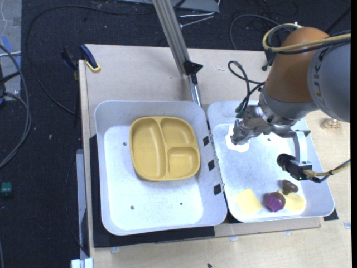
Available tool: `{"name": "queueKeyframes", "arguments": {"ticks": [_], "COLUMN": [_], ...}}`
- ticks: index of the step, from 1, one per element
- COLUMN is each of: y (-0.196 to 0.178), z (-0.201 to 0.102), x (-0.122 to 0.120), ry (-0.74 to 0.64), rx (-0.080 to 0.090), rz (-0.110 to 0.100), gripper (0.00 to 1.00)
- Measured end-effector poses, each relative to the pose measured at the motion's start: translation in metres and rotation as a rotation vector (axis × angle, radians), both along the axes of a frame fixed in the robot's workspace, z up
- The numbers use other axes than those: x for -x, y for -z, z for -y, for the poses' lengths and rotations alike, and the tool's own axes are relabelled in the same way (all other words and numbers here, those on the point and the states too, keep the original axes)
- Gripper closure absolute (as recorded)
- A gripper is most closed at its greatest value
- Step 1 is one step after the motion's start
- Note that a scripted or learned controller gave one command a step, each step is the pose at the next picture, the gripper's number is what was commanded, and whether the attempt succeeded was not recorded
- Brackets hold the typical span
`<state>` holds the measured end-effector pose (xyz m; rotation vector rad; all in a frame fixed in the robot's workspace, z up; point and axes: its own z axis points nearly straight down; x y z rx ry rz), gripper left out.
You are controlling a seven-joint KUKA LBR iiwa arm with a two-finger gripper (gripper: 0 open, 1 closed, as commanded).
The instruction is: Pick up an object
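Purple object [274, 201] near right bin front; arm bent over bin's rear, jaws [241, 135] low, state unclear

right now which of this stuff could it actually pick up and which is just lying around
For the job:
- gripper, low in the right bin
- purple object
- brown object
- two pale yellow pieces

Just lying about:
- yellow divided tray in the left bin
- cables on the floor
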<state>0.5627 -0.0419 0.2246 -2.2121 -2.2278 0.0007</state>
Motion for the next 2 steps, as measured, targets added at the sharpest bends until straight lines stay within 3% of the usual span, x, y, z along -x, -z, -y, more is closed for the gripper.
{"name": "queueKeyframes", "arguments": {"ticks": [2], "y": [0.000], "z": [-0.117], "x": [0.003], "ry": [-0.002], "rx": [-0.001], "rz": [0.000], "gripper": [1.00]}}
